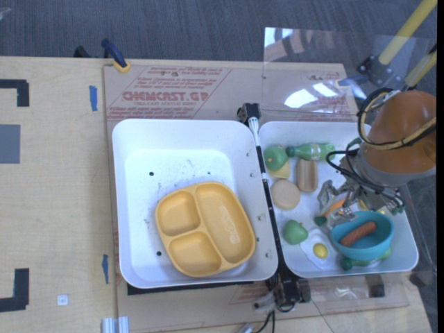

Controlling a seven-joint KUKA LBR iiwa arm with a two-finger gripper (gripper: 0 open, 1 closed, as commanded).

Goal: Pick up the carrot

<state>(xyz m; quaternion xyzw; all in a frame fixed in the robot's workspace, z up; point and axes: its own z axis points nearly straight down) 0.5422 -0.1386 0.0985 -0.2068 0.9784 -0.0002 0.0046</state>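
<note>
One carrot [334, 207] lies in the right bin [409, 255], far-left of the blue bowl [361, 239] with the gripper [338, 205] right over it, seemingly placed to grab; whether it grips I cannot tell.

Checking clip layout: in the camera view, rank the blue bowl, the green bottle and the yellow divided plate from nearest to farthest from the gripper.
From the gripper, in the right bin:
1. Blue bowl, just below it in the same bin.
2. Green bottle, at that bin's far side.
3. Yellow divided plate, in the left bin.
</note>
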